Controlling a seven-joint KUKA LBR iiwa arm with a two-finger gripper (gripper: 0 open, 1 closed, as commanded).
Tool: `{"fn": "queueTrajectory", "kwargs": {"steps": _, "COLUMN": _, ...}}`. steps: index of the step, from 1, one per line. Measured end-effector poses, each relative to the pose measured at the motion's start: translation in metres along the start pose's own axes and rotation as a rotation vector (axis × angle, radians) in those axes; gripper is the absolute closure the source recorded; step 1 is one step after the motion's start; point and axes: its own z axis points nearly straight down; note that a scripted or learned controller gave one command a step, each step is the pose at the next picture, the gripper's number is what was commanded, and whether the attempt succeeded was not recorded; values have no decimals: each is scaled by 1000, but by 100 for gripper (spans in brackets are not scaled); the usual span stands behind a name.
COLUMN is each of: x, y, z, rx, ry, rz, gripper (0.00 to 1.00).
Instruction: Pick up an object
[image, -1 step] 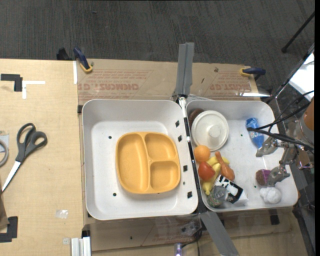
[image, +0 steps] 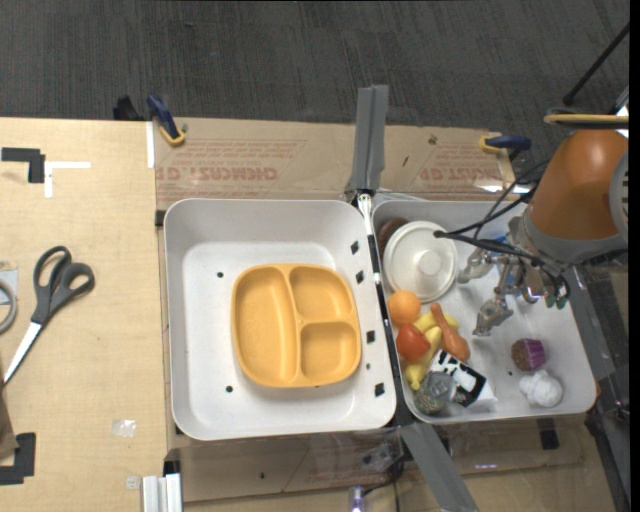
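The right bin holds several small objects. A white bowl sits at its back left, with an orange ball, a red tomato-like piece and yellow pieces in front of it. A purple and brown item and a white fluffy ball lie at the front right. My gripper hangs low over the bin's middle, right of the bowl and above bare bin floor. It is open, with nothing between its fingers.
The left bin holds a yellow divided plate. A black-and-white packet and a grey round item lie at the right bin's front left. Scissors rest on the wooden bench at the far left.
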Motion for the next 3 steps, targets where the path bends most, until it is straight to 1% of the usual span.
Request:
{"fn": "queueTrajectory", "kwargs": {"steps": 1, "x": 62, "y": 44, "z": -3, "rx": 5, "ry": -12, "rz": 42, "gripper": 0}}
{"fn": "queueTrajectory", "kwargs": {"steps": 2, "x": 47, "y": 62, "z": -6, "rx": 12, "ry": -24, "rz": 140, "gripper": 0}}
{"fn": "queueTrajectory", "kwargs": {"steps": 3, "x": 43, "y": -14, "z": -67, "rx": 0, "ry": 1, "rz": 93, "gripper": 0}}
